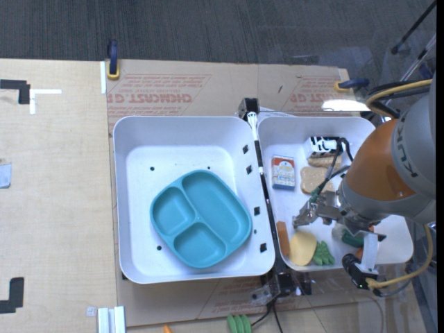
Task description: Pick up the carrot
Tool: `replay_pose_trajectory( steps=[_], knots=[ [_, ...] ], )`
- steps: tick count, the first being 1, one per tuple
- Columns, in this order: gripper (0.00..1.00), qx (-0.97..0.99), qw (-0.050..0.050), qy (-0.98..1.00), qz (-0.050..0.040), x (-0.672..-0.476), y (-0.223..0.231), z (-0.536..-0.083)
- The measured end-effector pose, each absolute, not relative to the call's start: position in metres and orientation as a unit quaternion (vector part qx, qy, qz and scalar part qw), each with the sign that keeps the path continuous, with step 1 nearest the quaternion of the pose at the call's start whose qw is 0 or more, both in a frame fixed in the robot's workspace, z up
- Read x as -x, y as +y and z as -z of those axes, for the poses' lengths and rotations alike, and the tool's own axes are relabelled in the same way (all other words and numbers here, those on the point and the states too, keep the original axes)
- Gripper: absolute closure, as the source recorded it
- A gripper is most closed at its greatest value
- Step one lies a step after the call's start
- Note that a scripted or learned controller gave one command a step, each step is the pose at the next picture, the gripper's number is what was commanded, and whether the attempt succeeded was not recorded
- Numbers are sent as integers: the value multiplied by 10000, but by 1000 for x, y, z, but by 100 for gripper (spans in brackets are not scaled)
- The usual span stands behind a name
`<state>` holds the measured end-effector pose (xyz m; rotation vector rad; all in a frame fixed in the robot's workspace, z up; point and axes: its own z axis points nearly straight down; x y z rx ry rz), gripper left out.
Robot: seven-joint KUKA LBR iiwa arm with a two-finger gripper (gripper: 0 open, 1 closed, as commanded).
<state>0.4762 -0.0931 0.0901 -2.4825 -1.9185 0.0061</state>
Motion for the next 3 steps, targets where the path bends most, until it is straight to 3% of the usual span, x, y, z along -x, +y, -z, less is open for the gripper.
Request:
replay_pose_trajectory(
  steps=[3],
  knots=[
    [0, 8403, 9, -5422, -10, -477, -93, -91]
  ],
)
